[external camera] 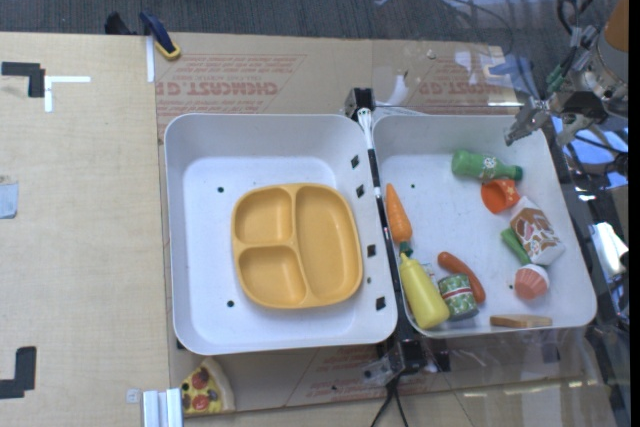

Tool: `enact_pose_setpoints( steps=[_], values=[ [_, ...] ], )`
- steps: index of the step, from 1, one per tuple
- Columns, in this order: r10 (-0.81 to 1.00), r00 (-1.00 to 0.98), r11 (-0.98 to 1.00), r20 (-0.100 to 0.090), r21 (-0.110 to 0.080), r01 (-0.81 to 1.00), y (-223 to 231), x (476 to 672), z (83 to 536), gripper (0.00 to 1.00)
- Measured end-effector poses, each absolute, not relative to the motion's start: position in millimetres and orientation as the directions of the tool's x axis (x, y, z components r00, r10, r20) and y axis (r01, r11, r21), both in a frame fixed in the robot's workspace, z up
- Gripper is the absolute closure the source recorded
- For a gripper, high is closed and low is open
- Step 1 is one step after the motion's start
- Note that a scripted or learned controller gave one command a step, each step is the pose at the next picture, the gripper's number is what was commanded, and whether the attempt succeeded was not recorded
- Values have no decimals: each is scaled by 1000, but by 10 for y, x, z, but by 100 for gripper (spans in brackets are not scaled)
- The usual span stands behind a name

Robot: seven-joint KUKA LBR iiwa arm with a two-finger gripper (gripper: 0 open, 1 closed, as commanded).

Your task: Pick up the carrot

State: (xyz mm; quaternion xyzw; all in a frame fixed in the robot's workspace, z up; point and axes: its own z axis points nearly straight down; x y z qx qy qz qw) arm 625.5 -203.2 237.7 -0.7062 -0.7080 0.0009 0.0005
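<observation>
The carrot point(398, 213) is a small orange cone lying lengthwise against the left wall of the right bin point(440, 147), tip pointing to the back. My gripper point(522, 124) hangs over the right bin's back right corner, well to the right of the carrot and behind it. Nothing is seen held in it. The arm behind it comes in from the upper right.
The right bin also holds a green bottle point(485, 165), an orange piece point(499, 196), a packet point(533, 235), a sausage point(461, 273), a yellow bottle point(422, 291) and a small can point(458, 297). A yellow divided plate point(297, 245) lies in the left bin point(190, 215).
</observation>
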Motion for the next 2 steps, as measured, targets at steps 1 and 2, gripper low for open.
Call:
enact_pose_setpoints(
  steps=[1, 2],
  values=[
    [998, -70, 70, -2, 0, 998, -1359, 6548, 2546, 0],
    [981, -193, 193, -3, 1, 981, -852, 6334, 3202, 0]
  ],
)
